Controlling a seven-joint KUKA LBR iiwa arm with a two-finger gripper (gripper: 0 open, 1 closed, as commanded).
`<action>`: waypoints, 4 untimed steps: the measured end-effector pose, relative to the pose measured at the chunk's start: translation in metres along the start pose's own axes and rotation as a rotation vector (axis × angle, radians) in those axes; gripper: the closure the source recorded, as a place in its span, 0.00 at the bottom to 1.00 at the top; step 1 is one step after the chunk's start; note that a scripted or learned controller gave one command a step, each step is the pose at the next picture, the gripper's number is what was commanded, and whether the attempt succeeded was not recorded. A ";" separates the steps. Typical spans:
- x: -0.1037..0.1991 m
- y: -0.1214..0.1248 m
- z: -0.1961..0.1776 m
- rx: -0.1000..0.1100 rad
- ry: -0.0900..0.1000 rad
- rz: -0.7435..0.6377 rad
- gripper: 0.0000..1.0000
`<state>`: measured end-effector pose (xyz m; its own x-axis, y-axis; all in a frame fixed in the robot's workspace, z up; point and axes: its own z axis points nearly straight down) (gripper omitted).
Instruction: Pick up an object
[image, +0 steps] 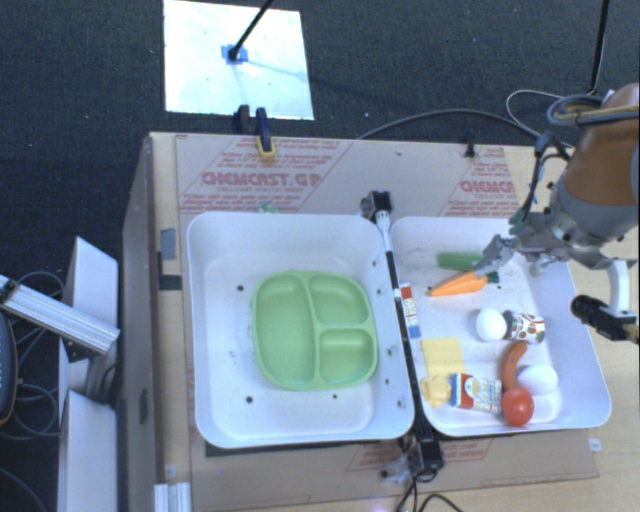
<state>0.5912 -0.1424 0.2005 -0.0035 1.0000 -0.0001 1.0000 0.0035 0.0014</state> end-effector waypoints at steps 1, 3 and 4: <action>-0.012 0.036 0.117 0.000 0.000 -0.001 0.00; 0.029 0.028 -0.010 -0.005 -0.001 -0.002 1.00; 0.029 0.028 -0.008 -0.002 0.000 -0.001 0.00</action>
<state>0.6187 -0.1137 0.2090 -0.0048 1.0000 -0.0005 1.0000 0.0048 0.0031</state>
